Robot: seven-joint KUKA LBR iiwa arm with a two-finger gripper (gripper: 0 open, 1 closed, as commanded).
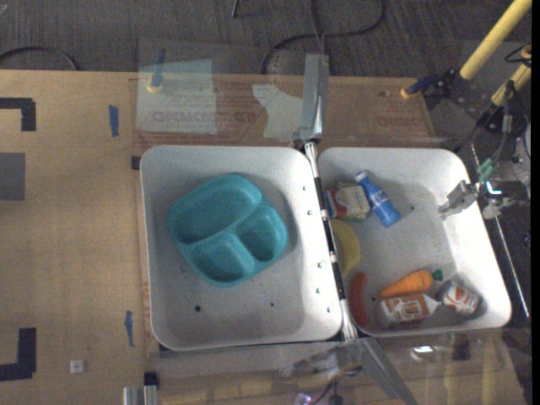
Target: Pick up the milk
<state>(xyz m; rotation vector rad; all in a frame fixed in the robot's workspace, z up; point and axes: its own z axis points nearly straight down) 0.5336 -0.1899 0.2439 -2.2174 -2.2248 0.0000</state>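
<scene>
In the right bin (pixel 422 171) a small blue bottle with a white label (pixel 377 198) lies tilted near the back left. A red-and-white carton (pixel 348 201) lies just left of it, touching the divider side. I cannot tell which of the two is the milk. My gripper (pixel 458 197) hangs at the bin's right rim, well to the right of both and apart from them, with nothing seen in it.
A teal divided plate (pixel 226 229) sits in the left bin (pixel 169 310). The right bin also holds a yellow banana (pixel 347 247), a red sausage (pixel 359 299), a carrot (pixel 409 283), a brown-labelled bottle (pixel 409 309) and a small can (pixel 461 296) along the front.
</scene>
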